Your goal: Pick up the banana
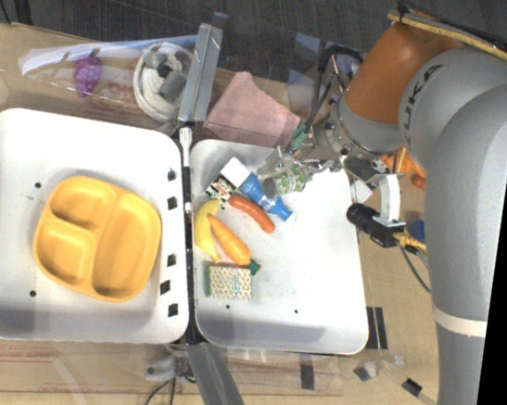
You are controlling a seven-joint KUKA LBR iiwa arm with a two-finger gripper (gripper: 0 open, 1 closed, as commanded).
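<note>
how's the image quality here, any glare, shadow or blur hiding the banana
Camera view: the white bins are bright but not blown out; the banana is sharp, partly covered by the carrot, lit evenly; the gripper looks cluttered and slightly soft; the background above is dark.

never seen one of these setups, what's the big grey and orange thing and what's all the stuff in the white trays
The big grey and orange shape is a robot arm reaching in from the right. The picture comes from one fixed camera above the bench, looking down at a slant. At the arm's tip is a gripper, a two-finger claw, over the far part of the right bin; I can't make out its fingers well enough to say whether it holds anything.

The left bin holds a yellow divided plate. The right bin holds a cluster of toys: the banana it is meant to pick up, a carrot lying against it, a sausage, a blue tube and a patterned block. Behind the bins lies a pink cloth.
</note>
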